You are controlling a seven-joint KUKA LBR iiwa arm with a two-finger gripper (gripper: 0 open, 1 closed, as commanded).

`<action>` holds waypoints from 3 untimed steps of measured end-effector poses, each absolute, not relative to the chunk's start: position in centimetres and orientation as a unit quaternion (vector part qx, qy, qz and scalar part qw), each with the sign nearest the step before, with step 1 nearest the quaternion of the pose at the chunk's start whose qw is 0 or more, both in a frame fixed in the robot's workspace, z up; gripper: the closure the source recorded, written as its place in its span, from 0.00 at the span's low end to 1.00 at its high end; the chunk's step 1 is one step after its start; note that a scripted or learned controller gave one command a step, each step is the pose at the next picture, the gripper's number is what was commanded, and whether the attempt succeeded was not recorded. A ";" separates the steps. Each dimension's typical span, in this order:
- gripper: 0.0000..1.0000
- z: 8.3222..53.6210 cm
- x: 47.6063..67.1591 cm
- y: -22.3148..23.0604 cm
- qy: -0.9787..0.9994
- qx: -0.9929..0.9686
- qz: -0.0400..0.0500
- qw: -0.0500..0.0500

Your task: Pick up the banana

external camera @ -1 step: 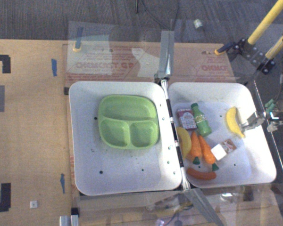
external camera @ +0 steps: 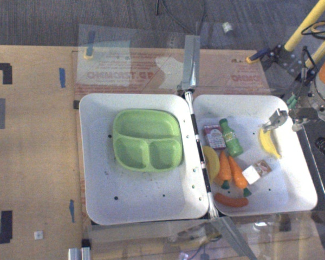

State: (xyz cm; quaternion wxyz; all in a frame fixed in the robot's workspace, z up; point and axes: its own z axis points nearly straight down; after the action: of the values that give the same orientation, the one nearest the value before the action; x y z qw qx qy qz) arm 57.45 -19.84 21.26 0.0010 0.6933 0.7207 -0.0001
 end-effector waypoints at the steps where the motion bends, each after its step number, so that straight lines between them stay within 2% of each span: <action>1: 0.00 9.6 58.9 -21.7 0.736 0.677 0.003 -0.004; 2: 1.00 10.6 58.9 -22.0 0.735 0.678 0.002 -0.001; 3: 1.00 19.6 56.7 -15.3 0.586 0.810 -0.001 0.000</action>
State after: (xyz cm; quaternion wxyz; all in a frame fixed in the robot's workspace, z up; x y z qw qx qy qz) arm 56.69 -15.32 19.57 -0.0003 0.8104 0.5859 -0.0009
